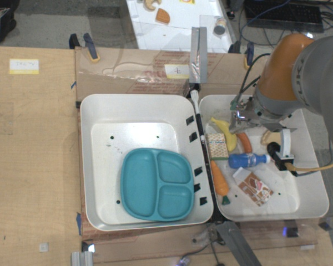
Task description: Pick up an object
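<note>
1. So, the gripper sits low over the right bin, in its back-left part. I can't tell whether it's wide, narrow or holding anything.
2. The arm comes in from the view's right and covers the bin's back-right corner.
3. The banana is just beside the gripper on the view's left, lying at a slant.
4. The orange-red sausage is just in front of the gripper, tilted, close to the banana.
5. There's a pale curved piece near the gripper on the view's right. It's too small to tell what it is.
6. The blue bottle lies on its side just in front of the sausage, neck toward the view's right.
7. A small patterned packet sits by the bin's left wall, touching the banana's front end.
8. The carrot lies along the same wall, nearer the front.
9. A brown packet sits front-middle, near the bottle and apart from the carrot.
10. The left bin has a teal divided plate lying flat in its front half, well apart from the gripper.
</note>
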You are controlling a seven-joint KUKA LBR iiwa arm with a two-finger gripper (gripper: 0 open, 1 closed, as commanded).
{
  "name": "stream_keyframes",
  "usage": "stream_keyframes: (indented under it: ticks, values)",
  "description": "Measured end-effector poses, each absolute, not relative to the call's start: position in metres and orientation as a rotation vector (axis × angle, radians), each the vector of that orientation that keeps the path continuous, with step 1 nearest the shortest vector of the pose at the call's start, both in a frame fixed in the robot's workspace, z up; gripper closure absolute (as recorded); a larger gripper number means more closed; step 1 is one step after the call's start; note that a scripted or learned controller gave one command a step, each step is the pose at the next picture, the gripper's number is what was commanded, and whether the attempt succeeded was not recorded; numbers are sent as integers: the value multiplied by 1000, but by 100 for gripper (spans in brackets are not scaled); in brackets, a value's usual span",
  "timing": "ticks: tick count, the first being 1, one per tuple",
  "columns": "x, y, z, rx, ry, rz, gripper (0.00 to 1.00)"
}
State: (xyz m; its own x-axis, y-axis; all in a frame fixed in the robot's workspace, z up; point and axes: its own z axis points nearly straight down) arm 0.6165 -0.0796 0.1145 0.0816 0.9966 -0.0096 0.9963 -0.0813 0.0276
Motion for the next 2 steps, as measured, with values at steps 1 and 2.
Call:
stream_keyframes:
  ticks: [1, 2]
  values:
    - [615, -80, 112, 2295, 2113, 12, 0]
    - [615, -82, 123, 2298, 2107, 15, 100]
